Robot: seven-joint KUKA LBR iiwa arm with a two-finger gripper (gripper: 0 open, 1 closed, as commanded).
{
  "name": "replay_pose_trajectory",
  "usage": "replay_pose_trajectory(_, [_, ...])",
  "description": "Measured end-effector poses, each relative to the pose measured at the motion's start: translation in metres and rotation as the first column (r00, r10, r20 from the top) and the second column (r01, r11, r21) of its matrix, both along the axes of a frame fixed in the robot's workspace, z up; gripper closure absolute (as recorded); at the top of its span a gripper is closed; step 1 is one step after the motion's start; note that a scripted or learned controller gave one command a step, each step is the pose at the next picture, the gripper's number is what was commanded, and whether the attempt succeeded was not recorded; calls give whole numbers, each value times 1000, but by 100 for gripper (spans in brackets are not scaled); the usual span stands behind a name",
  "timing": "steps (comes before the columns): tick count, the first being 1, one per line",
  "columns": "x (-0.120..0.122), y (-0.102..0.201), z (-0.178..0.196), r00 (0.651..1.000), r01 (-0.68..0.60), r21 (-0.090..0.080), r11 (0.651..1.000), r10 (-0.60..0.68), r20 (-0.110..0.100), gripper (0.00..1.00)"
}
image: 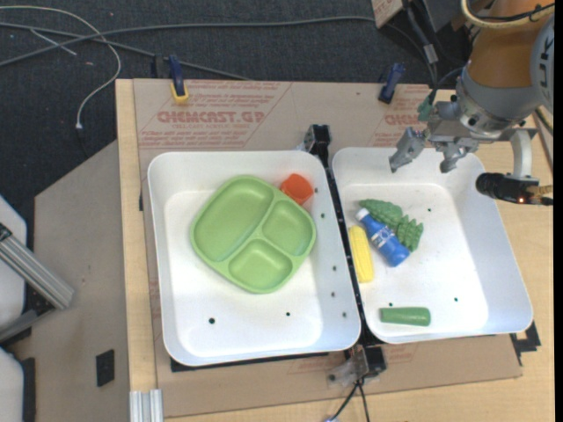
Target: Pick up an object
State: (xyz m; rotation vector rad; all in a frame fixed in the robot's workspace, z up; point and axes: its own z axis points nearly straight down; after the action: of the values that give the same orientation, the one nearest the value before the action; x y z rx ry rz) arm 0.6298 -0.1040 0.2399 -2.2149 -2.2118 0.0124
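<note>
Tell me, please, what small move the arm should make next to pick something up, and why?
Probably move the claw down and toward the blue bottle. The claw, fingers spread, hovers above the far rim of the right bin with nothing between them, while the bottle, yellow corn cob and green toy lie mid-bin.

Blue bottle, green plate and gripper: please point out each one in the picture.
blue bottle (385,239), camera view, on its body.
green plate (253,232), camera view, on its central ridge.
gripper (430,157), camera view, midway between fingertips.
</note>
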Motion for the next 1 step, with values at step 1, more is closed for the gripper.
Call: replay_pose_trajectory(1, [2,0,7,1000,-2,-1,1000,2,13,0])
